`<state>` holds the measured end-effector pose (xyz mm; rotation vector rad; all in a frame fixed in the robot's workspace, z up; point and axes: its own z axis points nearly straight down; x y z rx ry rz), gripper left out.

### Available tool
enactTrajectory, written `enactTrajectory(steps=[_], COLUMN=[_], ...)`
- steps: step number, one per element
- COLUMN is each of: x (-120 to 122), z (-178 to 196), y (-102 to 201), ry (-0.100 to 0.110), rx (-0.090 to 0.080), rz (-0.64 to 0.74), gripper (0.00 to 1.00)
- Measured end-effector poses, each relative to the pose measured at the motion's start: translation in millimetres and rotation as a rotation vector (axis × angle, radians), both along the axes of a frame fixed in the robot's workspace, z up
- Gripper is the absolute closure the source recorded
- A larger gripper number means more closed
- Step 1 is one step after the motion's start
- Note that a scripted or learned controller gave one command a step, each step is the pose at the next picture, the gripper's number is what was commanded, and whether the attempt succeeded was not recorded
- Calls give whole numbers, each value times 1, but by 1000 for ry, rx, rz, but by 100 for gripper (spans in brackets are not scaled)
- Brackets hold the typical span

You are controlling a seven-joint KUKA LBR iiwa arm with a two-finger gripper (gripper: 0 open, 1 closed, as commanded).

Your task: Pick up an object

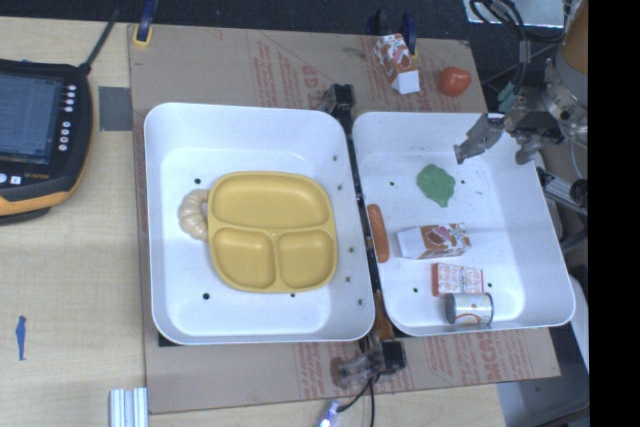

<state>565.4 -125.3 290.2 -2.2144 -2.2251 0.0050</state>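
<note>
**Inspector:** Camera view, read from left to right. A handheld control pendant [35, 135] with an orange rim lies on the bench at the far left. The left bin [170, 305] holds a yellow divided tray [272, 229], and a pale beige lump [191, 213] sits against the tray's left edge.

**Recorder:** And the right bin?

**Inspector:** The right bin [545, 245] holds five items. A reddish sausage-shaped piece [377, 232] lies along its left wall. Near the middle is a green crumpled object [436, 183]. Below it lies a brown-and-white carton [433, 240] on its side, then a small red-and-white packet [458, 278], and touching that packet's lower edge a silver can [468, 308] on its side.

**Recorder:** Anything outside the bins?

**Inspector:** Behind the right bin stand a small red-and-white carton [395, 61] and a red ball-like object [454, 80].

**Recorder:** Position of the gripper?

**Inspector:** The gripper [498, 143] sits over the upper right part of the right bin. Its fingers are spread wide: one dark finger points down-left, the other lies further right, with bare bin floor visible between them. Nothing is held.

**Recorder:** Relation to the nearest item?

**Inspector:** The green crumpled object is nearest. It lies below and left of the left fingertip [466, 153], close to it but apart, and outside the gap between the fingers. All other items in the bin lie well clear of the fingers.
</note>
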Motion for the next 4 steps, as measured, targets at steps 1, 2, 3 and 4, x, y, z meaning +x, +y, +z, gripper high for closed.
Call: enactTrajectory(steps=[1,2,3,4], x=[42,72,64,64], z=[-67,-162,-199,-188], y=[-18,-13,-25,-26], ry=[2,2,1,2], rx=[-1,-1,-1,-2], rz=[0,2,0,2], gripper=[0,0,0,100])
